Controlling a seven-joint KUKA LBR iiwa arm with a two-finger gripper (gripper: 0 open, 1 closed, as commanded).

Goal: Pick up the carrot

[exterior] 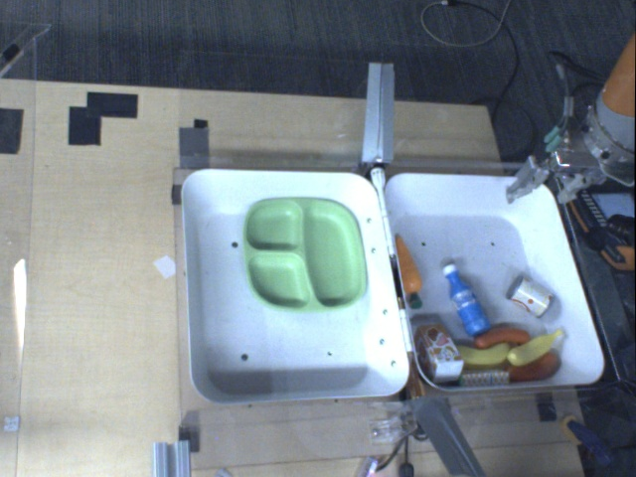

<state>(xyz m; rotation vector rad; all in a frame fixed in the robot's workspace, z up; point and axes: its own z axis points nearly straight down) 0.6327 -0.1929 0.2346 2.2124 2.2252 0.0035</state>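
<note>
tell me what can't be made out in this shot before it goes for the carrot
- Gripper, camera view: small and blurred at the right bin's top corner; open or shut cannot be told.
- Arm: cut off by the right edge.
- Carrot: lies tight along the divider wall; its far side is hidden.
- Small can and packet: labels too small to read.
- Red items under the banana: partly covered.

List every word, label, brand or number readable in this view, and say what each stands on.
No text is readable.
Small blue plastic bottle: white label band, too blurred to read.
Small silver can: markings too small to read.
Brown and white packet: print blurred.
Orange carrot, green divided plate: no markings visible.
</note>
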